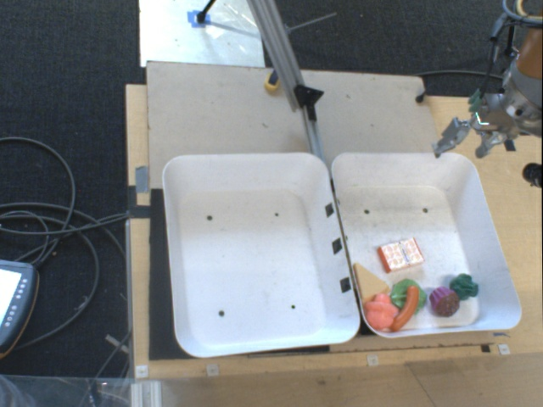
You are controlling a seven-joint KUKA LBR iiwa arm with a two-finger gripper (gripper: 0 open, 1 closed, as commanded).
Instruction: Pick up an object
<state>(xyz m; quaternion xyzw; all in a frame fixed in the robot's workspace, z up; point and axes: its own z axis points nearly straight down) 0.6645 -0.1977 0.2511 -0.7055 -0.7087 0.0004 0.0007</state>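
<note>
Left bin (246, 253): shallow white plastic tray with rounded corners and a few dark dots on its smooth floor; nothing lies in it, so its whole floor is open room.
Divider: the two bins touch along their inner rims, with small black tabs on that seam.
Right bin (407, 202): same white tray; its far half is bare, and all the objects crowd its near edge.
Wedge (366, 280): tan, triangular, against the inner rim.
Carton (400, 254): small orange-and-white box, just beyond the cluster.
Toy vegetables: an orange-pink lump (381, 310), a red sausage shape (406, 306) touching a green leafy piece (408, 289), a purple ball (444, 301), a dark green floret (464, 287).
Gripper (471, 142): metallic, above the right bin's far right corner, fingers spread, pinching nothing.
</note>
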